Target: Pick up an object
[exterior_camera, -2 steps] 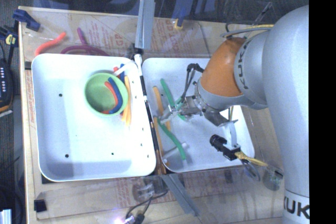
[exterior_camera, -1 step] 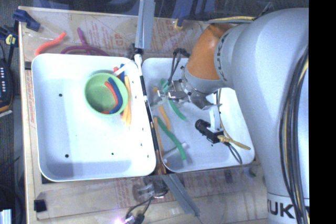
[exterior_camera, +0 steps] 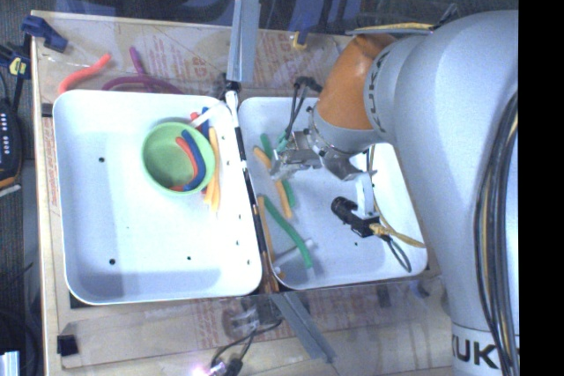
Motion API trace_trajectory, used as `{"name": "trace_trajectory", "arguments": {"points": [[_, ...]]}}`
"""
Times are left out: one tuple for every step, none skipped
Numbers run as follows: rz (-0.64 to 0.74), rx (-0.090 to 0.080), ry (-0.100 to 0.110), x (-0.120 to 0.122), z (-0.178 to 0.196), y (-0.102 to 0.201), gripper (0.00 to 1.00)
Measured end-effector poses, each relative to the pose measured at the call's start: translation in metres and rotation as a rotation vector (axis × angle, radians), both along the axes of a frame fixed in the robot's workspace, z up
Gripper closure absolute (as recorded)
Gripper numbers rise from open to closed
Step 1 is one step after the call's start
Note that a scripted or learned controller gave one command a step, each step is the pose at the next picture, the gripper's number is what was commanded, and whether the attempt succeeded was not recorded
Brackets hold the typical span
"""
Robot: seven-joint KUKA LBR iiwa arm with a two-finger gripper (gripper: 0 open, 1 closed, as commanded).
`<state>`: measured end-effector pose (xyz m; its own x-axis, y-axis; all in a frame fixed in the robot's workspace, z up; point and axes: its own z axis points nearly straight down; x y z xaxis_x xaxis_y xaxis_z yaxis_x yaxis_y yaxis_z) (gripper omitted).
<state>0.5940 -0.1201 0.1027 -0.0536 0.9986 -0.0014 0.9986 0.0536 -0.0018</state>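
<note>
Two-finger metal gripper (exterior_camera: 284,161) low over thin orange and green plastic sticks (exterior_camera: 284,194) — grip state indeterminate, apparently empty — risk: sticks slipping aside.

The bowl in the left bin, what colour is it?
Light green, seen clearly in the camera view: the bowl.
</note>
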Motion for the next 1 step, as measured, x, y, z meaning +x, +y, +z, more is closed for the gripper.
{"name": "trace_trajectory", "arguments": {"points": [[-0.209,0.003,0.001,0.0171,0.0905,0.0998,1.00]]}}
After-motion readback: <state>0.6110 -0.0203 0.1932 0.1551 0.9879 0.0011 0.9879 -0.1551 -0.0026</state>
